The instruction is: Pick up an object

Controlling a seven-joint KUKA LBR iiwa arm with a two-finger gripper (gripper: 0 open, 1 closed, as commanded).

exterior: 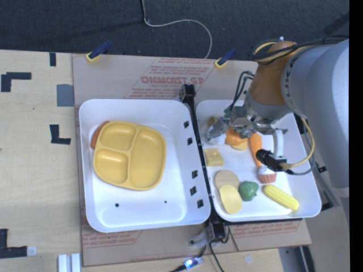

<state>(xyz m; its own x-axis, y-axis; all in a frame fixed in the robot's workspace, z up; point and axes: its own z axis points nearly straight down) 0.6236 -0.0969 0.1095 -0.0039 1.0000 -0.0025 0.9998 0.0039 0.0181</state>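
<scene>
Orange toy food (237, 139), a rounded plastic piece, lies in the upper part of the right white bin (303, 211), directly under the two-finger gripper (227, 126), which is lowered into that bin. Whether its fingers are spread or closed cannot be told from this slanted view, and nothing is visibly between them. The piece sits just to the lower right of the fingertips, touching or nearly so, so a grasp would need only a slight shift that way. Just beside it an orange carrot-shaped toy (256, 145) runs with its long axis up and down the bin. Farther out lie a pale yellow cheese square (214, 157), a green broccoli toy (248, 190) and a yellow corn cob (281, 197). The left white bin (136, 217) holds a yellow divided plate (129, 154).
</scene>
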